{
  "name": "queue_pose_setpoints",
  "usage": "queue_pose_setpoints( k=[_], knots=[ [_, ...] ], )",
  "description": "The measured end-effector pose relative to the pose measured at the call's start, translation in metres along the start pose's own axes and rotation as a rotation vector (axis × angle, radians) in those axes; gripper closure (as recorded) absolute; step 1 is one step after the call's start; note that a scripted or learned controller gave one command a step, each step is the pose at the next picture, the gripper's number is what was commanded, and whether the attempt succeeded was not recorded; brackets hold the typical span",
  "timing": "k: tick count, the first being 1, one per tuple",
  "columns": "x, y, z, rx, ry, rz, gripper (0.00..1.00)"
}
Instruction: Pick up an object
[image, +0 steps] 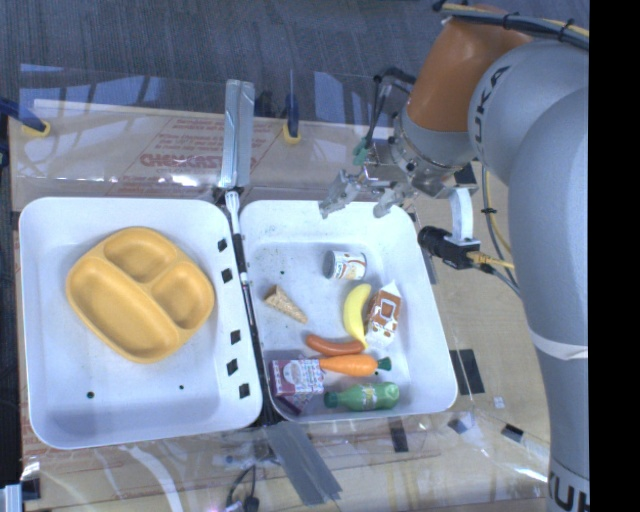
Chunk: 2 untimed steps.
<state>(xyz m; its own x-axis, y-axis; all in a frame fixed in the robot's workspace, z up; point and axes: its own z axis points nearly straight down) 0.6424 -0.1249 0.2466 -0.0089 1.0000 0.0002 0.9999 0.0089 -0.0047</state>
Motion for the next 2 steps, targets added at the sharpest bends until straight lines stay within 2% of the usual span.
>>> queue_pose_setpoints(
  k=[1, 2],
  knots=[
    [0.048, -0.068, 0.056, 0.001, 0.0, -0.134, 0.0],
    [0.008, -0.14, 0.041, -0.002, 0.0, -0.257, 0.0]
  ],
)
